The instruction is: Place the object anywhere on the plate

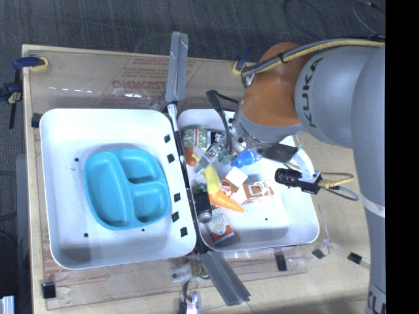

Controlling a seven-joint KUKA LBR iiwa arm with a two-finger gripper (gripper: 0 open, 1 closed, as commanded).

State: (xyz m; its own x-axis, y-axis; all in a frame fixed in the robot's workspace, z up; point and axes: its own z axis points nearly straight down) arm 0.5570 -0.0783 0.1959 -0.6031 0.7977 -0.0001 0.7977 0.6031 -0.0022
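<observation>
Note that the gripper (226,150) sits low over the right bin's (298,231) clutter; the blue plate (124,187) lies leftward in the other bin (59,129). Finger state: cannot tell.

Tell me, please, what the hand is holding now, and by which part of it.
It cannot be told. The hand is low among the cluttered items in the right bin, and the wrist hides it. The blue plate bears nothing.

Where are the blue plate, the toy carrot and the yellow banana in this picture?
blue plate (124,187): camera view, on the ridge between its compartments, left bin.
toy carrot (226,203): camera view, middle of its orange body, right bin.
yellow banana (211,178): camera view, middle of its curved body, right bin.
</observation>
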